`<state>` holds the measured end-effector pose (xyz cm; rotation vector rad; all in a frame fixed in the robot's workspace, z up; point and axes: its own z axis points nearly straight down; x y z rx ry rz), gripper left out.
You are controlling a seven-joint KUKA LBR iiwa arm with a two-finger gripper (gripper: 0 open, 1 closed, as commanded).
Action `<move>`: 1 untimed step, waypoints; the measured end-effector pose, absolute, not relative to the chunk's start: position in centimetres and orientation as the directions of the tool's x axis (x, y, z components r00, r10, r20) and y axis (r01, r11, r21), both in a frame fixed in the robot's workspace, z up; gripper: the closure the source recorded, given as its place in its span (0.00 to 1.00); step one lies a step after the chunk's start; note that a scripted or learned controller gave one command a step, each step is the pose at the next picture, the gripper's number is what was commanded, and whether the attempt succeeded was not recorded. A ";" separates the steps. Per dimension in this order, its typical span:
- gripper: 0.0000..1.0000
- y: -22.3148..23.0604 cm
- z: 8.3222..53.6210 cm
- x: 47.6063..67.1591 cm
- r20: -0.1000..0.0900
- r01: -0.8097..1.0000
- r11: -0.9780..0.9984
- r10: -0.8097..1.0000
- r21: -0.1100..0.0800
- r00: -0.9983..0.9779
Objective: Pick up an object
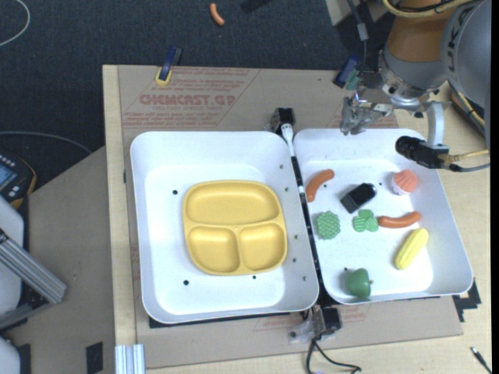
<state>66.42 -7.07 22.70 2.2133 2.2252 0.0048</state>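
Note:
The right bin [444, 209] holds several small toy foods. An orange sausage [319, 184] lies near its left wall, with a black block [359, 197] beside it. A pink round piece [405, 181] sits at the far right. Two green leafy pieces [328, 224] [364, 223], a red-orange sausage [398, 220], a yellow corn cob [411, 248] and a green pepper [358, 283] lie closer to the front. My gripper [357, 121] hangs over the bin's far rim, above and apart from all of them, with nothing seen in it.
The left bin [152, 178] carries a yellow divided plate [234, 226]. A black clip [284, 120] sits where the bins meet at the back. A black cylinder [417, 150] on the arm overhangs the right bin's far right corner. A blue-yellow clamp [167, 66] grips the board's far edge.

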 end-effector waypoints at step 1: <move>1.00 -5.2 21.5 66.3 0.001 1.000 0.002 1.000 -0.002 -0.002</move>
